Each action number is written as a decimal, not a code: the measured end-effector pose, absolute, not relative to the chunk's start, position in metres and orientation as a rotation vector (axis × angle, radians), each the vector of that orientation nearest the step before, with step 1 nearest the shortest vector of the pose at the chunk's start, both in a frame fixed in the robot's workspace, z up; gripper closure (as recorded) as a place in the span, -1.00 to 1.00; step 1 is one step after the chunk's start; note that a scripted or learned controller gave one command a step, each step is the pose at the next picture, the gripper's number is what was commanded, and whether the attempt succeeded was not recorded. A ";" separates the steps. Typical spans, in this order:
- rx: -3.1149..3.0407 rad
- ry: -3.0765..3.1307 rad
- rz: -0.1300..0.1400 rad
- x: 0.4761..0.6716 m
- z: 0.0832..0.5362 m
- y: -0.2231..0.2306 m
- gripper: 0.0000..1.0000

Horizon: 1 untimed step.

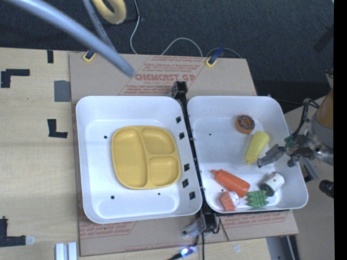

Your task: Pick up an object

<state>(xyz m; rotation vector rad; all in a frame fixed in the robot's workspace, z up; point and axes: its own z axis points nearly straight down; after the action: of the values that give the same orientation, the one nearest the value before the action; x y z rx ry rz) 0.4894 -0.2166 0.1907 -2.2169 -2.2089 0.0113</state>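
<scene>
The pincer (283,155) hangs at the right rim of the right shallow white bin (217,112), its dark fingers spread apart and clamping nothing; one finger (271,157) juts left over the bin floor, pointing toward the yellow banana-shaped plastic toy (256,147). That toy lies just beside the fingertip, tilted, with bare white floor on its left side, so it looks like the nearest and least crowded candidate for picking.

Just below the pincer sits a small white cylinder with a dark end (272,182), touching or nearly touching a green leafy plastic piece (257,199). Further left an orange-red carrot-like toy (232,181) lies diagonally, with a small red-and-white piece (228,201) close under it. A round brown doughnut-like disc (245,123) rests alone near the back of the bin, apart from the rest.

To do the step well, I judge the pincer should centre over the yellow toy's middle, turn so the fingers straddle its narrow width rather than its length, and descend fully before closing. The smooth rounded body may squirt out if gripped near an end. The lower cluster is riskier: fingers could catch two pieces at once.

The left shallow white bin (92,145) holds a yellow three-compartment plastic plate (145,157), well apart from the pincer. Both bins sit on a cardboard sheet (162,72) on the counter (32,145).
</scene>
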 end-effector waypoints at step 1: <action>-2.220 -2.221 0.002 0.493 0.197 -0.216 -1.00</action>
<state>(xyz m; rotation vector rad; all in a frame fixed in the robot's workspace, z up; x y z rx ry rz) 0.4926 -0.2163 0.1966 -2.2198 -2.2207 0.0023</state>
